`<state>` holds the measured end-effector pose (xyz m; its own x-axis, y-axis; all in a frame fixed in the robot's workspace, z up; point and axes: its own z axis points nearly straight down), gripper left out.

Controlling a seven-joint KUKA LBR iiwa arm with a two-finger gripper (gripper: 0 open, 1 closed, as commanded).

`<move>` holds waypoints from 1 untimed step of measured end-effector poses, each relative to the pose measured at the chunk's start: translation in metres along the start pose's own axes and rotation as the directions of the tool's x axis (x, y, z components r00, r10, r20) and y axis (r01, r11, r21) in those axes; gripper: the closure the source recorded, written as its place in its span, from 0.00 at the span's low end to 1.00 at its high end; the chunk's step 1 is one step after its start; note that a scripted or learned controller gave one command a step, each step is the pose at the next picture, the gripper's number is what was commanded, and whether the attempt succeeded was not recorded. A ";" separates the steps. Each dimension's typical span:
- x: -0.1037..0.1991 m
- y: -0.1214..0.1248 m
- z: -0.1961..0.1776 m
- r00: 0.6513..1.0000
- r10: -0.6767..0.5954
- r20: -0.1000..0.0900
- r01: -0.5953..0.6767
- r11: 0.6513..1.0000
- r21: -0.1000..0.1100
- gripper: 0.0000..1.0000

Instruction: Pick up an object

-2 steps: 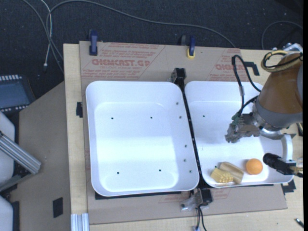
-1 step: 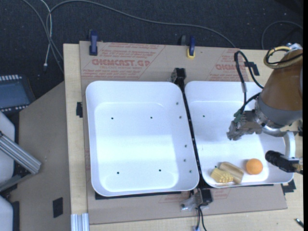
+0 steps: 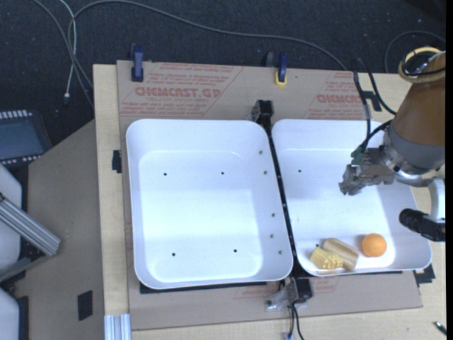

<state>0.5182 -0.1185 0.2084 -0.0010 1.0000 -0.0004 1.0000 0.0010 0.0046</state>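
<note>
While the tool (image 3: pixel 352 183) hovers, a smooth round orange (image 3: pixel 374 245) lies below.

We look down on a dark carpeted floor (image 3: pixel 212 20) surrounding a pale wooden bench (image 3: pixel 106 190). Far to the left of the claw (image 3: pixel 356 179) and further back, white cables (image 3: pixel 64 20) trail across the carpet; another cable (image 3: pixel 297 42) curves just behind it. A brown sheet with red lettering (image 3: pixel 177 91) covers the bench top, held at its far edge by a blue clamp (image 3: pixel 137 62) and a blue and yellow clamp (image 3: pixel 282 69). At the far left lies a metal rail (image 3: pixel 28 225). Light is even and bright.
</note>
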 end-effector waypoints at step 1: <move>0.000 0.001 -0.023 1.000 0.001 0.000 -0.001 1.000 0.002 1.00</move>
<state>0.5187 -0.1185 0.2314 -0.0003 1.0000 -0.0003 1.0000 0.0003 0.0024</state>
